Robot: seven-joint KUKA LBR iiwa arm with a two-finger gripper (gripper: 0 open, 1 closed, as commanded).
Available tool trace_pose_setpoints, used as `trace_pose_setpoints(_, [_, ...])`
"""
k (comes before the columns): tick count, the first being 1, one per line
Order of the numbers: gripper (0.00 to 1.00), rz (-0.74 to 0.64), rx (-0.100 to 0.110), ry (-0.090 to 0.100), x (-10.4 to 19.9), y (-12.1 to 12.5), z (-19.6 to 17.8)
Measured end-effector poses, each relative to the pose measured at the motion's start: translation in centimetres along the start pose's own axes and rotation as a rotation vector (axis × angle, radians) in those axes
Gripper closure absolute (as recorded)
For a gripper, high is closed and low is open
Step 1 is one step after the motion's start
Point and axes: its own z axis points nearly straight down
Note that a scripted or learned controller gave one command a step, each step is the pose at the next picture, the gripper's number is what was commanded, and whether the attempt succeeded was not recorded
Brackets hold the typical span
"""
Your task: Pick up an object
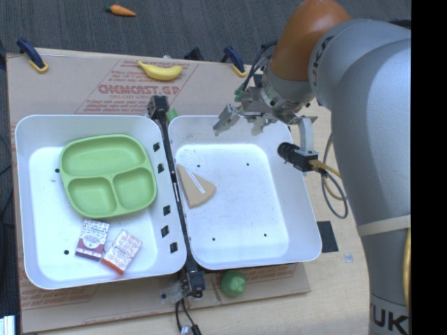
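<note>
My gripper (pixel 242 121) hangs over the back rim of the right bin (pixel 300 208), near its back-left corner. Its fingers (pixel 225 120) stand apart with nothing between them, so it is open. A tan wedge-shaped piece (pixel 196 188) lies in the right bin against its left wall, well in front of the gripper. In the left bin (pixel 28 208) rests a green divided plate (pixel 108 173), and two small snack packets (pixel 93 238) (pixel 122 250) lie in front of it.
A yellow banana (pixel 160 69) lies on the cardboard behind the bins. A green ball (pixel 234 283) sits in front of the right bin. An orange carrot (pixel 122 10) lies on the floor beyond the bench. The grey arm covers the right side.
</note>
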Motion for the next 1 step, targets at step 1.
trace_pose_setpoints(1, [0.0, 0.0, 0.003, -0.001, -5.01, 0.05, 5.44])
